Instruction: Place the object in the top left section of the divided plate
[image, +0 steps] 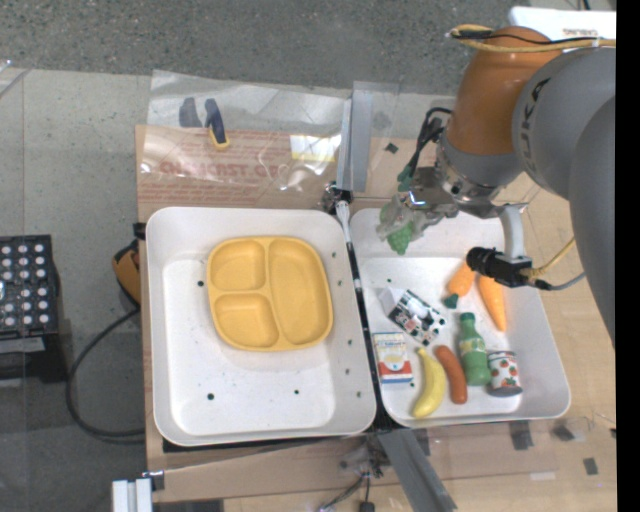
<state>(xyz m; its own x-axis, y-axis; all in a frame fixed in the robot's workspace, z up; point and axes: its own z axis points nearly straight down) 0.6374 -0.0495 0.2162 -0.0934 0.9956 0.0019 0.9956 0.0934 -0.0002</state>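
The jaws (405, 222) hang over the right bin (545, 330), apparently grasping a green object (400, 238). The grip looks marginal; it could slip in transit to the yellow plate (268, 292), landing outside its top-left section.

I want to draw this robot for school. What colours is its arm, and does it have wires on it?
The arm is big, round and grey, with a shiny orange band above the wrist. Below that sits a grey metal gripper. Thin black cables loop beside the wrist, and a black connector trails a thin wire.
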